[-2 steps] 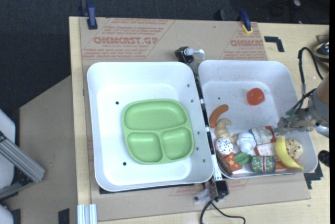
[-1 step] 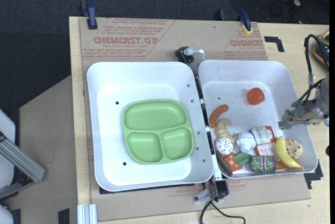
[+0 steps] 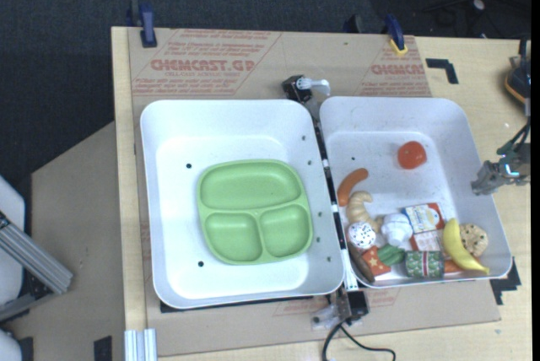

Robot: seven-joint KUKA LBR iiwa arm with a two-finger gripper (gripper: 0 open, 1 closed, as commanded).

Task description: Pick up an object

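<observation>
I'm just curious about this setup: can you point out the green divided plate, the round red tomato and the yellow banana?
green divided plate (image 3: 253, 210): camera view, its central ridge.
round red tomato (image 3: 412, 154): camera view, its top.
yellow banana (image 3: 458, 245): camera view, mid-curve.

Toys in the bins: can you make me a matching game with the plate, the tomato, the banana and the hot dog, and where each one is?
Things:
1. green divided plate
2. red tomato
3. yellow banana
4. hot dog

Places:
A. near the right bin's left wall
B. alone in the left bin
C. in the right bin's near right corner, beside a cookie
D. by itself, toward the right bin's far side

Pairs: 1-B, 2-D, 3-C, 4-A
</observation>
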